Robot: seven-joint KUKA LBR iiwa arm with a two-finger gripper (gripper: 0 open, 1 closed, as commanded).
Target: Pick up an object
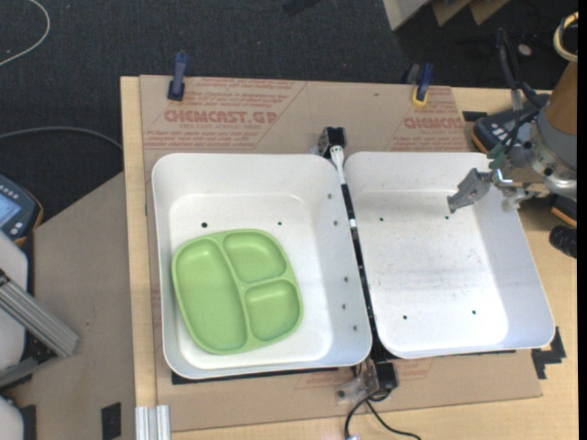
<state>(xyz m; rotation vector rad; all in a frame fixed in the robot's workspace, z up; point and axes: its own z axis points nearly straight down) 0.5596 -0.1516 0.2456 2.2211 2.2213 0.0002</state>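
gripper [470,193]: mine, over the upper right part of the right bin [440,333], coming in from the right edge.
jaws: can't tell whether apart or together; I see one grey finger shape pointing down-left and nothing between the fingers that I can make out.
arm: grey wrist behind me at the right edge, cables around it.
green plate [237,290]: three-compartment, flat in the left bin [174,186], well apart from my jaws, down and to the left, across the divider.
contact: none with the plate.
right bin floor: white with small dark specks under and below my jaws.
bins: side by side, touching along the middle, on a cardboard sheet [229,113] clamped at the far edge.
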